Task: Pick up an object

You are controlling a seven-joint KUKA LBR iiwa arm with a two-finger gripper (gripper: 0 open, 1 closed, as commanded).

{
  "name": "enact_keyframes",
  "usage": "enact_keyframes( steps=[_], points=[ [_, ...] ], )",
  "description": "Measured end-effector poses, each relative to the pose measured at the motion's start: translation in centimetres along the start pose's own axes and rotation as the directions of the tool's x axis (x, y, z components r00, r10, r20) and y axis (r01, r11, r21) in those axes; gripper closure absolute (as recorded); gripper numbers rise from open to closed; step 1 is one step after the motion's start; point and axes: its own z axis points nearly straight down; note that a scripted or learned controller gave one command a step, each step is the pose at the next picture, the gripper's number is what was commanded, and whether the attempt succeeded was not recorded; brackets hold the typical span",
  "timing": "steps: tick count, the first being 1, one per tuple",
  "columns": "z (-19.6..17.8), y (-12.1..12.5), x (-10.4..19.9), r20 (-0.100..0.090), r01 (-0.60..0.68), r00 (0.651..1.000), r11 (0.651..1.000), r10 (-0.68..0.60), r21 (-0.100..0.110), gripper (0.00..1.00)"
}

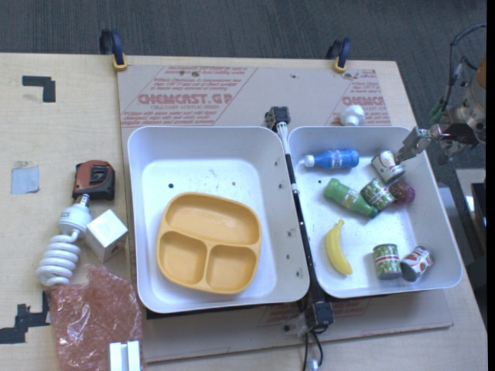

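The right bin [445, 207] holds several small items. A blue bottle [334, 159] lies near its far wall, and a silver can [387, 165] is just right of it. A green bottle [348, 197], a green-labelled can [377, 194] and a dark red ball [404, 194] cluster in the middle. A banana [337, 247], a second green can [385, 260] and a red-and-white can [417, 263] lie near the front. My gripper [411, 147] reaches in from the right, slanting down over the far right corner, its tip close beside the silver can.
The left bin [147, 168] holds a yellow divided plate [209, 242]. Left of the bins lie a tape measure [93, 180], a spiral bulb [63, 246], a white cube [107, 231] and pink wrap [93, 319]. A small white object [353, 115] sits behind the right bin.
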Motion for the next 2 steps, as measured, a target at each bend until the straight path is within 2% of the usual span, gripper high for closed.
enact_keyframes(
  steps=[1,2],
  points=[
    [11.3,1.6,-4.1,0.0,-0.002,1.0,1.0,0.002,0.001,0.0],
    [18.2,5.0,-1.8,0.0,0.001,1.0,1.0,-0.001,0.001,0.0]
  ],
)
